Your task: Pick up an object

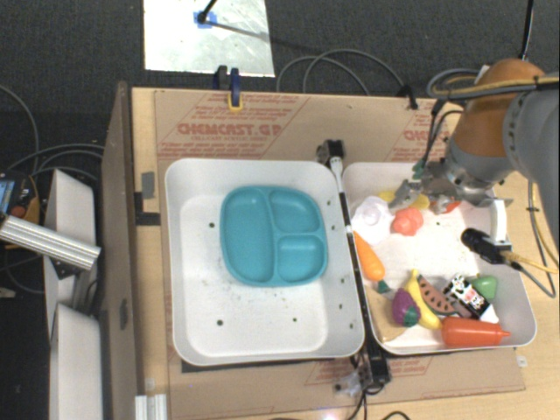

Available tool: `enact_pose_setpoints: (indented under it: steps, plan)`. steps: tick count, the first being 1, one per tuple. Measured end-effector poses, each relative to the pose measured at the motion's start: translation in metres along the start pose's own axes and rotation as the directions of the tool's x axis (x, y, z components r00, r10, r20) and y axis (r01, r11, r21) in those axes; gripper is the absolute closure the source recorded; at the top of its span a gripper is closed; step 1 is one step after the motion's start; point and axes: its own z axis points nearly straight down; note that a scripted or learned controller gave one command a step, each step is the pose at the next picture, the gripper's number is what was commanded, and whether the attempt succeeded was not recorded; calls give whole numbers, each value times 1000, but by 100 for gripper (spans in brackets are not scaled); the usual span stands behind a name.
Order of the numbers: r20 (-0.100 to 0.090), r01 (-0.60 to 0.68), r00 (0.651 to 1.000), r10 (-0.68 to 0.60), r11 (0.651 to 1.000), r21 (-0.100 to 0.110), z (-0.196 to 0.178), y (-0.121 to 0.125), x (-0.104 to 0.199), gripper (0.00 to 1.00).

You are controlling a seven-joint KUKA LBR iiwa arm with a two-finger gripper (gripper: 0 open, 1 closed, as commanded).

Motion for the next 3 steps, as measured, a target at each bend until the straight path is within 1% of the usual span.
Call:
enact_pose_setpoints:
  steps: [1,2,3]
  plan:
    - [0,-1,1000,1,1000,-2,37,-5,-21,0]
    - [0,-1,1000,1,1000,-3,36,-12,-18,0]
    - [0,0,1000,0,1000,-7,24,-11,-18,100]
